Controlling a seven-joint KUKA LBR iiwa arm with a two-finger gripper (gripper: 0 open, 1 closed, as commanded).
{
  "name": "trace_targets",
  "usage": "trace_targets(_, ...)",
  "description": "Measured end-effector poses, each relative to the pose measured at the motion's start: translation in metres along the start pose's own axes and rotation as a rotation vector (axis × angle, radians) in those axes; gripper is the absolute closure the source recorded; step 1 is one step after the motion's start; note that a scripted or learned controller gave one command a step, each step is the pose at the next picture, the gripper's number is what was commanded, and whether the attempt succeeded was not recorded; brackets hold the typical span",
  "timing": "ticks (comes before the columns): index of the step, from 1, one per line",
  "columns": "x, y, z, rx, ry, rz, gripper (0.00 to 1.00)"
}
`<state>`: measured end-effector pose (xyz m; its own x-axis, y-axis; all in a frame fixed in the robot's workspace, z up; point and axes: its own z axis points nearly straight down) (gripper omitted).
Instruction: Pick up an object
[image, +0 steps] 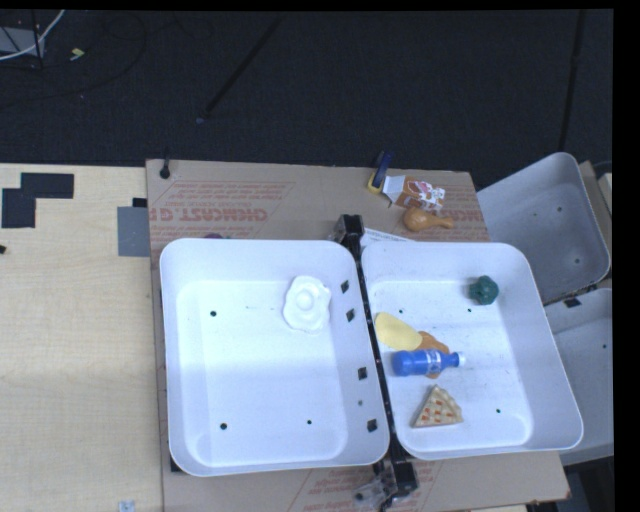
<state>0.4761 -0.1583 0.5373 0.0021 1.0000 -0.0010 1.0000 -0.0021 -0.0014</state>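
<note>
The pick has not begun: nothing is lifted and every object lies at rest, so I judge the step in hand to be choosing a target and lining up an approach. Whether my gripper is released or clenched I cannot tell

My arm reaches in from the right, so the right bin (560, 400) is the one closer to my gripper's side. It holds most of the candidates. A small green round thing (484, 290) sits alone near the far corner, well apart from the rest. Toward the divider between the bins, a yellow piece (397, 330), an orange piece (432, 343) and a blue bottle (423, 362) lie bunched together and seem to touch. A pizza slice (438, 408) lies flat just on the near side of the bottle, apart from it. The left bin (170, 300), the longer reach for me, holds a single white fried egg (305, 303) lying flat near its far edge

Beyond the bins, on the cardboard sheet (250, 205) that covers the surface, I see a toy drumstick (425, 219) and a small packet (420, 190) just beside it

For the next move I would take something isolated. The green thing looks best: short reach, open floor around it, some height to close on. The bottle would also suit, lying on its side, but its neighbours crowd it and could get nudged or caught. The flat egg and the slice look hard to get under. The move calls for my gripper to come down released, centred over the target, low enough to straddle it before closing
</note>
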Motion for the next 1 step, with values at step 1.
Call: trace_targets(1, -0.0297, 0.0003, 0.0, 0.0, 0.0, -0.001, 1.0)
